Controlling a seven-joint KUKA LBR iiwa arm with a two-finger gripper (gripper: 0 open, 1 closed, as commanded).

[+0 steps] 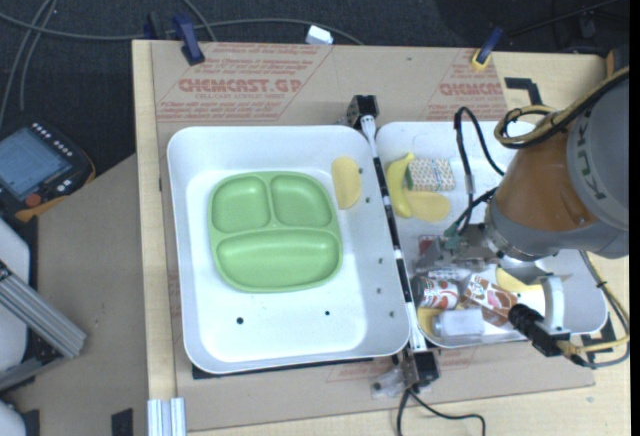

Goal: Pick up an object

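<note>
Reaches down from the right into the right bin [590,319], with the gripper [452,246] low over the clutter, grip state impossible to tell, and the red-and-white packet [455,292] lying just below toward the near wall, long axis running left-right.

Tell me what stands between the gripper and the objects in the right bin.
Nothing visible does. The arm hangs directly over the right bin, above the clutter at its near end: a red-and-white packet and a clear piece. The arm's body hides the gripper, so the last gap cannot be judged.
</note>
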